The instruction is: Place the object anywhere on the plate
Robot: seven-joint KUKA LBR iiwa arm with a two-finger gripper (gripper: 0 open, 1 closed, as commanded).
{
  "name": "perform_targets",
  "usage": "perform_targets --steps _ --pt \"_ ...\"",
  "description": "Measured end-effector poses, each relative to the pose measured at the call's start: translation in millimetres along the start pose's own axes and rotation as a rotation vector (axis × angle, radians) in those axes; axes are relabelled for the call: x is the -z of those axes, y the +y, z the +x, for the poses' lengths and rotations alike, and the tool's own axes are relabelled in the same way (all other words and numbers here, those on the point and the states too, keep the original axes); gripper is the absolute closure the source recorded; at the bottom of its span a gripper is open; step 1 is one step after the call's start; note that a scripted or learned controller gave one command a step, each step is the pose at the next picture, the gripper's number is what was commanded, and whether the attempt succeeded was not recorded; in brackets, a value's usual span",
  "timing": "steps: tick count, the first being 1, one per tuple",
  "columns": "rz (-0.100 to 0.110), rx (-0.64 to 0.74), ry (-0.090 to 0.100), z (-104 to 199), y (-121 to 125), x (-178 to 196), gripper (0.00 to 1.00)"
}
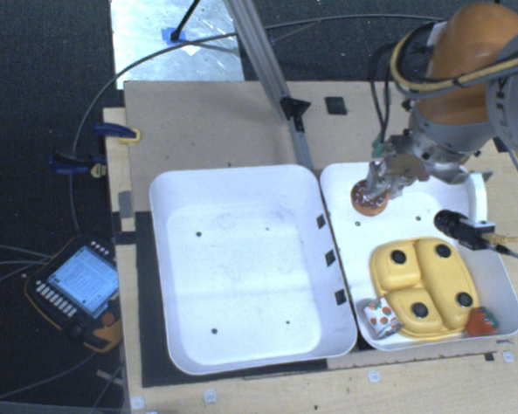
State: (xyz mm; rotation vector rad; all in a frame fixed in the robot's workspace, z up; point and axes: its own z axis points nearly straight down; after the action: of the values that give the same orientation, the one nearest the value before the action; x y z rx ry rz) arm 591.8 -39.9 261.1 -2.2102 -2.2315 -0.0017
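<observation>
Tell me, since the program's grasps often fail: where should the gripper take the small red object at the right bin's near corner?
Probably from straight above, closing across the red object. It sits wedged between the yellow plate and the bin wall, so side approaches look blocked. Its exact shape is too small to tell.

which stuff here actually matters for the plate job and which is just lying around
Part of the job:
- yellow sectioned plate in the right bin
- small brown round object under the hand

Just lying about:
- red and white dice at the plate's near-left corner
- small red item at its near-right corner
- left bin
- handheld pendant off the bench
</observation>
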Motion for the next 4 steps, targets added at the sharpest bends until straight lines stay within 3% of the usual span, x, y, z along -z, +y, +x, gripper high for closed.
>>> perform_targets --steps 4 --pt "0.001 -0.001 0.0 177 -23 -28 1.0"
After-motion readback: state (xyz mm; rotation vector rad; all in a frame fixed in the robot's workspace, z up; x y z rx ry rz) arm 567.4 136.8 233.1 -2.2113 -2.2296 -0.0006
